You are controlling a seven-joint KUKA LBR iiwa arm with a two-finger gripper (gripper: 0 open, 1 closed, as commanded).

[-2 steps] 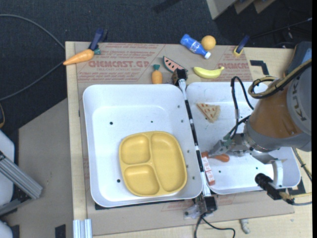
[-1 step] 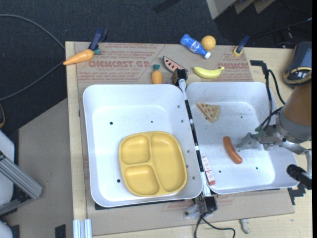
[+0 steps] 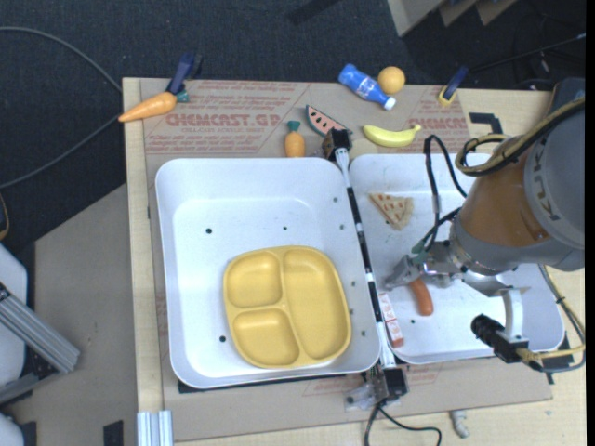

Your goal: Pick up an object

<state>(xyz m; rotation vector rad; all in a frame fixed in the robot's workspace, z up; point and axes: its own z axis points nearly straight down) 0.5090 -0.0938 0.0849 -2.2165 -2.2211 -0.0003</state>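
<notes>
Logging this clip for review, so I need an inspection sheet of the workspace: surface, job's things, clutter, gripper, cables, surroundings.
Surface: cardboard-topped bench bearing a left bin and a right bin.
Job's things: hot dog and pizza slice in the right bin; yellow divided plate in the left bin.
Clutter: carrot, small carrot, watermelon slice, banana, bottle, orange behind the bins.
Gripper: gripper low over the right bin, just above the hot dog; nothing seen held.
Cables: black cable on the arm; another on the floor.
Surroundings: dark carpet.
</notes>
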